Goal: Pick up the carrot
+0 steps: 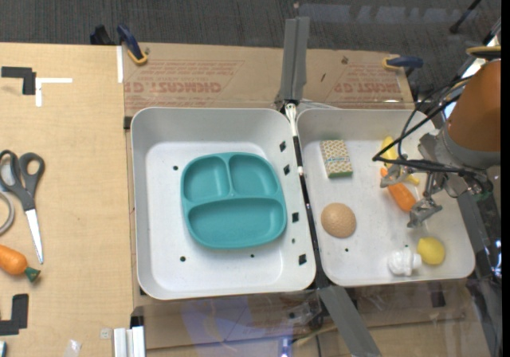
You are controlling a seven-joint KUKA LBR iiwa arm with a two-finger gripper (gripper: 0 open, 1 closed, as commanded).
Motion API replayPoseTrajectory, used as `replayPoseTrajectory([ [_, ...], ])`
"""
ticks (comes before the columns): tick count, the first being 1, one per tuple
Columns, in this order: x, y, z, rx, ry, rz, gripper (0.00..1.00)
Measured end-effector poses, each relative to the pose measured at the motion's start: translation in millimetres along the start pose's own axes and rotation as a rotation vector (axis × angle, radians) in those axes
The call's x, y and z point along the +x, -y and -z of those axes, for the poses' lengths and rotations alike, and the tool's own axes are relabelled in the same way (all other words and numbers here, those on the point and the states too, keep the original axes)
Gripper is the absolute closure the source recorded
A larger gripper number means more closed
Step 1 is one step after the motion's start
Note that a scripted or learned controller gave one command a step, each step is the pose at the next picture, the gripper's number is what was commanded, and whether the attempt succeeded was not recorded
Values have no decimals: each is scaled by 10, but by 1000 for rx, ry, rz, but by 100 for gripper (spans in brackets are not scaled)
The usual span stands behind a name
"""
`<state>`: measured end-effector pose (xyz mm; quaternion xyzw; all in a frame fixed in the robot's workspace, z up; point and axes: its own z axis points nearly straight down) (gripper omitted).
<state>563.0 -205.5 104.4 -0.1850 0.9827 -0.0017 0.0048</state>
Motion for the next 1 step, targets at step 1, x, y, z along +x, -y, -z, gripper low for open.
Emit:
replayPoseTrajectory([
  [1,-24,-2,105,3,5,3,100],
])
